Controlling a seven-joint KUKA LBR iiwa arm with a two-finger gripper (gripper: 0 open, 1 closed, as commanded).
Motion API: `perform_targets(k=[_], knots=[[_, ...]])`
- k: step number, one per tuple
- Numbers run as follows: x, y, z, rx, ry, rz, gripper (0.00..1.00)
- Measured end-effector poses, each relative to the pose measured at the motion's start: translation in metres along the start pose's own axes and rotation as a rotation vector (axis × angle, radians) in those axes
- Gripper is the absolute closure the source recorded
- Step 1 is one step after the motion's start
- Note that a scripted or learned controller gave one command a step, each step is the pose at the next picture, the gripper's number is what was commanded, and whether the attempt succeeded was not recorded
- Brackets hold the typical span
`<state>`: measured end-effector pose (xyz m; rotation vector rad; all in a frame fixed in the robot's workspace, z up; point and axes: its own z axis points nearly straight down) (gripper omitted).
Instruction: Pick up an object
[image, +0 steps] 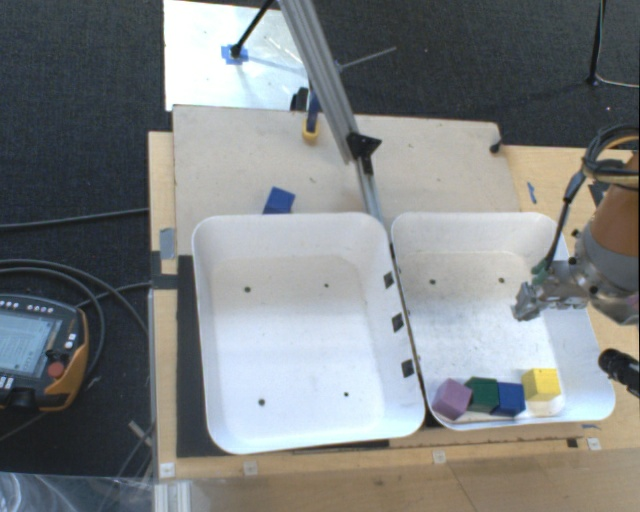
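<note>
Along the right bin's (470, 240) front edge lie several small blocks: a purple block (452, 397), a green block (483, 391), a blue block (510, 399) and a yellow block (541, 384) on a pale piece. My gripper (527, 303) hangs over the right part of that bin, above and behind the blocks, pointing left. Nothing shows between its tips.
The left bin (300, 330) sits beside the right one, with black clips on the shared rim. A blue block (279, 201) rests on the board behind the bins. A slanted metal rod (330, 90) crosses the back. A teach pendant (35, 345) lies at the far left.
</note>
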<state>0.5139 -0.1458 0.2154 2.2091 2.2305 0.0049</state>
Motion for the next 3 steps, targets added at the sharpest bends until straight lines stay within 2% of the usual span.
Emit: perform_targets(k=[1,2,3], knots=[[0.045,-0.007,-0.034,-0.002,0.0,-0.001,1.0],[0.091,0.009,0.029,0.006,0.002,0.0,1.0],[0.031,0.008,0.122,0.009,-0.002,0.013,1.0]])
